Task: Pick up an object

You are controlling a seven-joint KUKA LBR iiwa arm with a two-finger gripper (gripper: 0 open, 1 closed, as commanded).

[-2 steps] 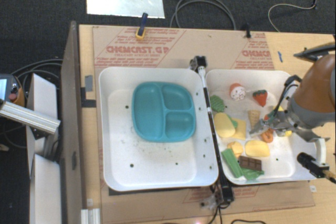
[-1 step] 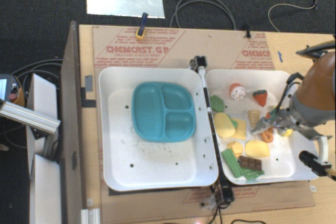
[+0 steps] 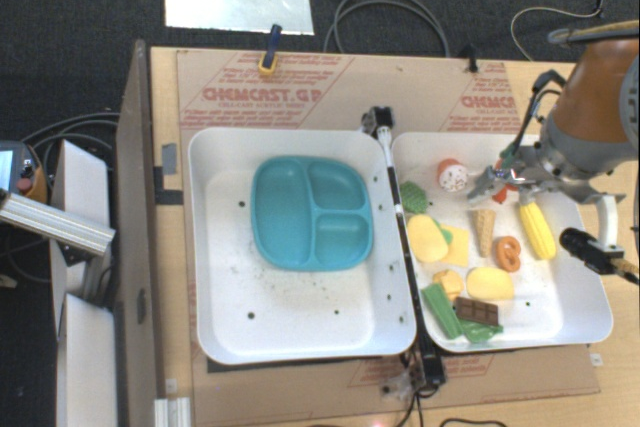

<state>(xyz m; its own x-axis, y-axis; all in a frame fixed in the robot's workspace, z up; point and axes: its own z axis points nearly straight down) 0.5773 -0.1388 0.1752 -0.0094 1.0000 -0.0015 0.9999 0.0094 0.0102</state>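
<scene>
Near edge of the right shallow white plastic bin [image 3: 590,315]: flat brown chocolate-bar toy [image 3: 478,312] lying across a green leafy toy [image 3: 447,313], touching it. Just behind them a rounded yellow lemon-like toy [image 3: 490,284] beside a small yellow cheese-like block [image 3: 452,282]. An orange ring-shaped pretzel toy [image 3: 508,252] sits just right of the lemon.

Mid bin: pale yellow pear-shaped toy [image 3: 428,237] on a flat yellow slice [image 3: 458,245], a tan waffle cone toy [image 3: 484,229] to their right, point toward the near edge. A yellow corn cob toy [image 3: 537,227] lies lengthwise near the right side. A green pepper-like piece [image 3: 412,197] is against the left wall.

Far part of the bin: round white-and-red ball-like toy [image 3: 452,176], apart from the rest.

Left shallow white plastic bin [image 3: 220,315] holds a teal plastic divided plate [image 3: 311,213], three compartments, roughly centred.

The pincer [image 3: 497,179] hangs over the right bin between the white-and-red ball and the corn cob, just above the cone's wide end (contact not clear). Can't tell from this angle whether it's released or clenched; nothing visibly between the tips. Grey arm with orange band [image 3: 600,90] comes in from the right.

Both bins sit side by side on the cardboard-covered counter [image 3: 300,85].
</scene>
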